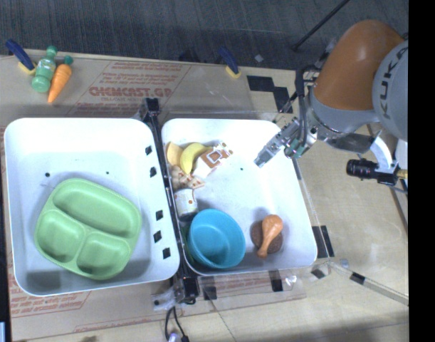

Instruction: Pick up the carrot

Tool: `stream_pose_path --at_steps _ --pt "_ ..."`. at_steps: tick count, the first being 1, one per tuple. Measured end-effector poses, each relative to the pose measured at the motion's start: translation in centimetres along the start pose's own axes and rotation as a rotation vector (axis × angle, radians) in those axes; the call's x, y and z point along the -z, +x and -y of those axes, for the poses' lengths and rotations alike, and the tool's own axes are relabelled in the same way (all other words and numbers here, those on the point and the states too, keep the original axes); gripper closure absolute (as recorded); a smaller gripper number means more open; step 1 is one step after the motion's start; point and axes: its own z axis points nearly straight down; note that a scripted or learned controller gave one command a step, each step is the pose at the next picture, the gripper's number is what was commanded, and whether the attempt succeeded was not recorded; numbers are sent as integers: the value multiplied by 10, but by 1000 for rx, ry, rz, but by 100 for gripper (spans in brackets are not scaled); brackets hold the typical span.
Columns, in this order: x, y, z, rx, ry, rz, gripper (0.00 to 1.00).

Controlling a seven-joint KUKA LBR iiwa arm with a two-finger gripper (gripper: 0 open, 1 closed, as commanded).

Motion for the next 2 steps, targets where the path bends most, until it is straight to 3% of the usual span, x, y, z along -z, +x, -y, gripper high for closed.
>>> stream_pose_path --at_steps 1,2 --pt "-1 1 0 1 1 -2 0" --pt "-92 9 61 35 6 -11 0"
